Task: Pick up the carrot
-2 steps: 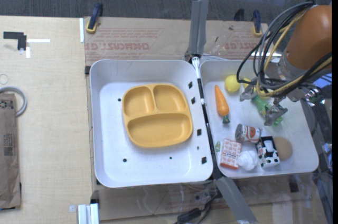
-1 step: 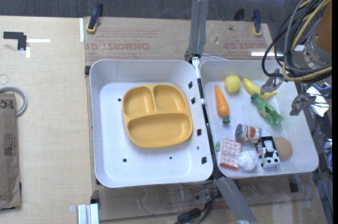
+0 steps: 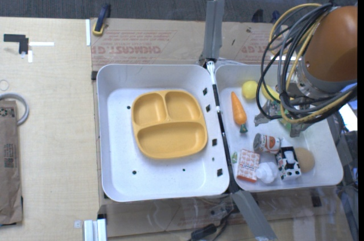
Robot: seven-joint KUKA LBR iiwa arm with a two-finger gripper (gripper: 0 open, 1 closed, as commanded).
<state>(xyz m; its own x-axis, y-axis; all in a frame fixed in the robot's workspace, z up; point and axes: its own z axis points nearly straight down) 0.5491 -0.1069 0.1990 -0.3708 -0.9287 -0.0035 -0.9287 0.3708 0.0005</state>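
Observation:
The orange carrot (image 3: 238, 108), with a small green stub at its near end, lies lengthwise along the left side of the right bin (image 3: 336, 173). My gripper (image 3: 280, 124) hangs over the middle of that bin, to the right of the carrot and apart from it. Its two grey fingers (image 3: 263, 118) are spread open with nothing between them. The arm's orange band and looped cables hide the bin's back right part.
A yellow lemon (image 3: 249, 89) sits just behind the carrot. In front lie a small can (image 3: 266, 143), a red and white packet (image 3: 248, 165), a black and white carton (image 3: 289, 163) and a tan round item (image 3: 305, 159). The left bin (image 3: 114, 171) holds a yellow divided plate (image 3: 169, 123).

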